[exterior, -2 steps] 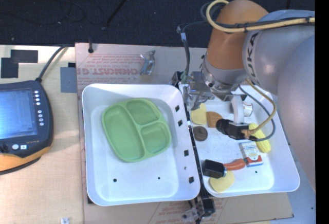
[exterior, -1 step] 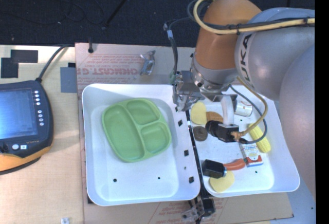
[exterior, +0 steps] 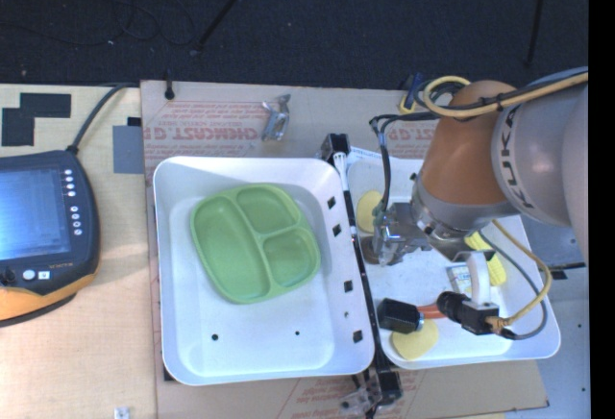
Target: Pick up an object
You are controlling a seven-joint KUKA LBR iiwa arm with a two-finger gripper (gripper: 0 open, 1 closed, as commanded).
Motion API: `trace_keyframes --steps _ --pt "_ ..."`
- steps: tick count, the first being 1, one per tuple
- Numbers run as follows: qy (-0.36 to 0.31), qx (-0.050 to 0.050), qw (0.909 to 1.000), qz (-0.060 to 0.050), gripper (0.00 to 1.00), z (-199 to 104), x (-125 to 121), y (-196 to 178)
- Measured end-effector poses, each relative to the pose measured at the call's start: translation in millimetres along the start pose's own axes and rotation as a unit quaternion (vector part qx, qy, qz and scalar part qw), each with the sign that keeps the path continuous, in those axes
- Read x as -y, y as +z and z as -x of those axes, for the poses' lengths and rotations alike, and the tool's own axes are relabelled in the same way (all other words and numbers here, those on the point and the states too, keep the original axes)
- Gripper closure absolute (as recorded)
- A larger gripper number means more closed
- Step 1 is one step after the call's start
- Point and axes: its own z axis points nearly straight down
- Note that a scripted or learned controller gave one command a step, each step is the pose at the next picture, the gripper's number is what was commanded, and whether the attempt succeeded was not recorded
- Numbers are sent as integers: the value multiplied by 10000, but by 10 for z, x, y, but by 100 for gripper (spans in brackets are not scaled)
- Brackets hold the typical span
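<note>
Near yellow disc [exterior: 418, 344] first, lying flat at the front edge of the right bin [exterior: 540, 347]. It looks thin and light to me, probably slick. Flat on the floor like that, it offers no lip from above. I'd have to straddle its rim and pinch across, and I'd expect it to skid.

A black object [exterior: 396, 315] sits at the disc's back edge, touching it. What it is I can't make out, but it's chunkier, and I'd judge it the easier bite, taken across its short side.

Moving back, the pincer [exterior: 386, 242] is low in the same bin, by the wall it shares with the left bin [exterior: 240, 342]. Whether it's apart or together I can't tell from here, because the wrist hangs over it.

Just beyond is the far yellow disc [exterior: 368, 210], partly tucked behind the pincer and close to that wall. It's the nearest candidate, I reckon, but the wall leaves little room on one side, so I'd grip along the wall, not across.

Over in the left bin, the green divided plate [exterior: 255, 242] lies alone, right way up. It's stiff, light plastic by the look of it, and too wide to span. The raised rim or a divider ridge is where I'd take hold.
</note>
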Motion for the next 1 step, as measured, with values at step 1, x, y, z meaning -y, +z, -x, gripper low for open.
trace_keyframes --steps 1 --pt "-93 -34 9999 76 100 -837 167 -690"
